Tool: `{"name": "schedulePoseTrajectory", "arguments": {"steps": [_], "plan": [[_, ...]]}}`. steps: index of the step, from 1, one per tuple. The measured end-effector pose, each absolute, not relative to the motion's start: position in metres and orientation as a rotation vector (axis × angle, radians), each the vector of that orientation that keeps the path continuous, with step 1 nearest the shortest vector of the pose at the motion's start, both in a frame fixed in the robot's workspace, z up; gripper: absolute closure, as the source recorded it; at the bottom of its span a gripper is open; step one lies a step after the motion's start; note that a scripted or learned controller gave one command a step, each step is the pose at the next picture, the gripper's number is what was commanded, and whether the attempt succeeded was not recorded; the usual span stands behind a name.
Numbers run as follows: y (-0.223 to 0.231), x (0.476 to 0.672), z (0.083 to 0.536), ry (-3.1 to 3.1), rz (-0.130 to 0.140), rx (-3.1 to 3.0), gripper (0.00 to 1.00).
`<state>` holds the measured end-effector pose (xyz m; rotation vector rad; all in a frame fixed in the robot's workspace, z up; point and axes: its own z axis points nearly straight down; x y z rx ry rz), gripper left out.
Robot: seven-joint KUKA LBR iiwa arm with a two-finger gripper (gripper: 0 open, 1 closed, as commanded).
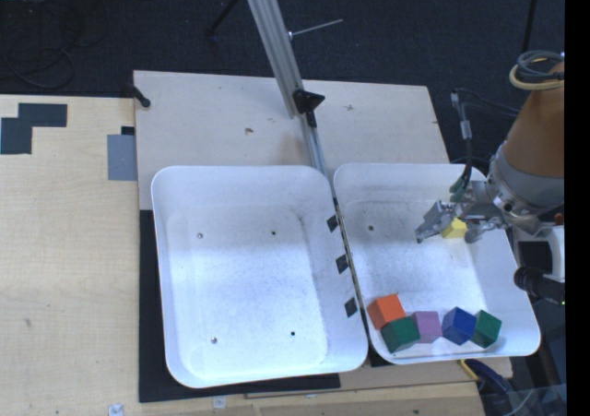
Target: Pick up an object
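While the gripper (449,225) hangs over the right bin (396,193), I see a yellow block (454,229) between its nearly closed fingers. Orange (385,309), dark green (400,334), purple (427,325), blue (458,325) and green (486,327) blocks line the near wall.

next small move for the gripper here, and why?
Probably lift straight up a little and check the grasp. The gripper sits over the right bin with a yellow block at its fingertips, apart from the blocks clustered along the bin's near edge. Whether the block is truly pinched is unclear.
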<state>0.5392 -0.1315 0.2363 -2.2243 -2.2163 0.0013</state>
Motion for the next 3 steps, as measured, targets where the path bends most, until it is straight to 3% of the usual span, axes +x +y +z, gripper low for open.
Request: {"name": "schedulePoseTrajectory", "arguments": {"steps": [1,2,3], "plan": [[-0.103,0.559,0.281,-2.226,-0.004,-2.219,0.00],[-0.167,0.558,0.294,-2.218,0.003,-2.228,0.00],[-0.168,0.545,0.154,-2.213,0.009,-2.215,0.00]]}}
